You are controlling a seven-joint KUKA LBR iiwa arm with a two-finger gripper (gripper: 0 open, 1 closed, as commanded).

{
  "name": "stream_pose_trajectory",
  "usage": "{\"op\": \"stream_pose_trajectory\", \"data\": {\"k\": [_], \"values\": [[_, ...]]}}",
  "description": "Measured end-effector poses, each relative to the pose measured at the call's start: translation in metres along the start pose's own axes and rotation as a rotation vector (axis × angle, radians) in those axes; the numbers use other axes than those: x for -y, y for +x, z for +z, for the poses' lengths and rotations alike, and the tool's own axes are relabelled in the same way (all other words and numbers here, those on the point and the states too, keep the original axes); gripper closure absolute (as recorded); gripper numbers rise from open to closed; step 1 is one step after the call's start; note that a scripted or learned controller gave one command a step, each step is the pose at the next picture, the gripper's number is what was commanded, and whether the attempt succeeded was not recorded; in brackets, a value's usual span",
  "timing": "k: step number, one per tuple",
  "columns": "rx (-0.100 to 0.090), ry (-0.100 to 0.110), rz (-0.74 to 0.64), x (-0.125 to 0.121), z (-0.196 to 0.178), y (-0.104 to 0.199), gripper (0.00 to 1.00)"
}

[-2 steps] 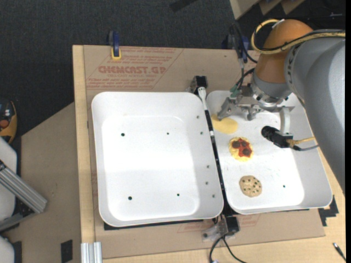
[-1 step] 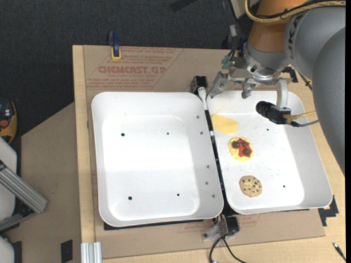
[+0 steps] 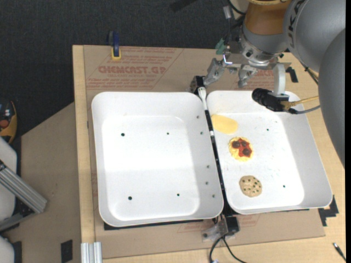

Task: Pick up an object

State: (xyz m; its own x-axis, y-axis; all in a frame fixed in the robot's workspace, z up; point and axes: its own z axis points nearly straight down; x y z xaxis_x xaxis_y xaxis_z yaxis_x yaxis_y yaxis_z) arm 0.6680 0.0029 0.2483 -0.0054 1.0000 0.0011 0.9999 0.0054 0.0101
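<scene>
Three small food-like objects lie in the right bin (image 3: 307, 163): a plain yellow disc (image 3: 224, 124) near its far left, a yellow disc with red and dark topping (image 3: 241, 148) in the middle, and a tan cookie with dark chips (image 3: 250, 186) toward the front. My gripper (image 3: 227, 75) hangs above the far edge of the right bin, its two fingers spread apart with nothing between them. It is behind and above the plain yellow disc.
The left bin (image 3: 109, 147) sits beside the right one, sharing a dark seam. A blue and yellow clamp (image 3: 114, 44) stands at the board's far left edge. A black cable part (image 3: 270, 99) hangs off the arm over the right bin's far side.
</scene>
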Motion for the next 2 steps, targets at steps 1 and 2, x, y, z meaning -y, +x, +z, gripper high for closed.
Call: {"op": "stream_pose_trajectory", "data": {"k": [1,2], "values": [[0.000,0.000,0.000,0.0056,-0.0669,0.0385,0.00],[0.003,0.003,0.003,0.0056,-0.0729,0.0357,1.00]]}}
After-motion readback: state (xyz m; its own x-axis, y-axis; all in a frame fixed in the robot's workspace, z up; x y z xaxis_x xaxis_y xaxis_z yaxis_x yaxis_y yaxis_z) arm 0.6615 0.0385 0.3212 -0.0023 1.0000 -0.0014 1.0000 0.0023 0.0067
